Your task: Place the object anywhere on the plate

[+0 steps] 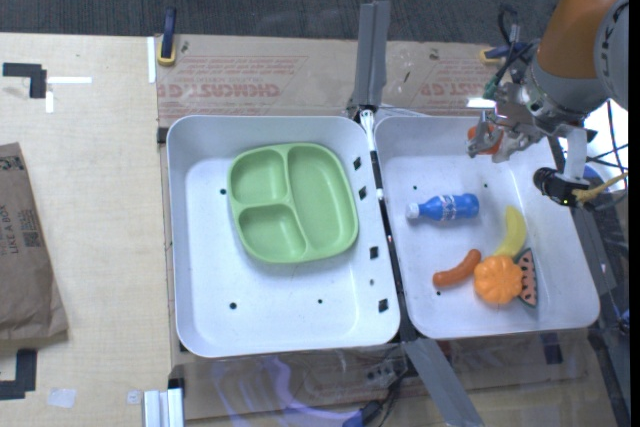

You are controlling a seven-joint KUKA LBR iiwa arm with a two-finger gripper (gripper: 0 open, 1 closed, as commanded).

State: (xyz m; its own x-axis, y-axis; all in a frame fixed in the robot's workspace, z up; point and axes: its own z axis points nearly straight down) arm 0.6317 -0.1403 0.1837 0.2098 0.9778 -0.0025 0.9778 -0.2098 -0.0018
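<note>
Green plate (293,202) smooth matt plastic; white bins (200,245) glossy plastic; bench (80,215) pale wood.

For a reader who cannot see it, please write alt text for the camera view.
A grey and orange robot arm's gripper hovers over the far edge of the right bin, which holds a blue bottle, banana, sausage, orange pumpkin and watermelon slice. The left bin holds a green divided plate.
</note>
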